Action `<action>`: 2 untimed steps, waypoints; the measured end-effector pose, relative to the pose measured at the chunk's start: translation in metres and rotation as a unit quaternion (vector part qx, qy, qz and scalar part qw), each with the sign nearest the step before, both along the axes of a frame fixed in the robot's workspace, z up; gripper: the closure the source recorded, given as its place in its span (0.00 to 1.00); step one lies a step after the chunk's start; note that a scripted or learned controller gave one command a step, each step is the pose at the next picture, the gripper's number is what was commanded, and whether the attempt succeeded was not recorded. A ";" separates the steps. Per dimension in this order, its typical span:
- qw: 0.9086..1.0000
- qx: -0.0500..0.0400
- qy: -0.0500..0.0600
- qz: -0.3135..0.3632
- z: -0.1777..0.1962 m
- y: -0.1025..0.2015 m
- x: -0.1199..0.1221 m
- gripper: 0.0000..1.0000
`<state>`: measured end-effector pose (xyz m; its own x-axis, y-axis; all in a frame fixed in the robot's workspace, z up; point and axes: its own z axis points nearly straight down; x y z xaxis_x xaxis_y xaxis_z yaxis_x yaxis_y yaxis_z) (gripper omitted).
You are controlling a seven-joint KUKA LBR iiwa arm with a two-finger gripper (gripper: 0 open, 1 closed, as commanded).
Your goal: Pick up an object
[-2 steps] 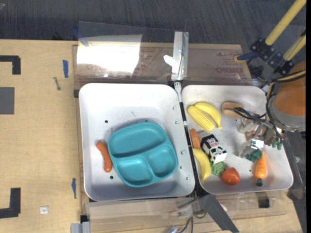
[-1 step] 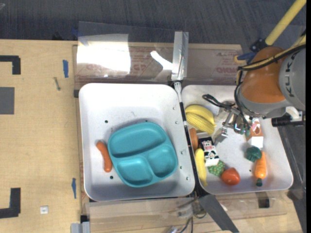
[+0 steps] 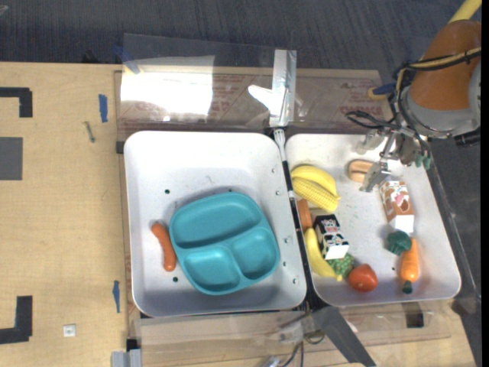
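Hot-dog bun (image 3: 357, 170), tan and oblong, lies at the right bin's (image 3: 447, 281) far end, just beside the gripper (image 3: 380, 165), whose grip I cannot tell. Nearby: juice carton (image 3: 398, 207), corn cob (image 3: 315, 187), milk carton (image 3: 331, 238), tomato (image 3: 363, 277).

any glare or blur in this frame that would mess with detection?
Camera view: strong glare on the clear plastic sheet behind the bins, washing out its surface; soft shadow beneath the teal plate; the gripper looks slightly blurred; the small items beside the carrot are soft but their colours read.
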<state>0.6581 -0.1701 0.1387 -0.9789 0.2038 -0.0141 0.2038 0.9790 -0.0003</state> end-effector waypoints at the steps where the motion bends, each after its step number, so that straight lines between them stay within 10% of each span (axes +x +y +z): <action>1: 0.997 -0.002 -0.003 0.081 -0.044 -0.045 -0.037 0.00; 2: 1.000 -0.001 -0.004 0.018 -0.044 -0.042 -0.076 0.00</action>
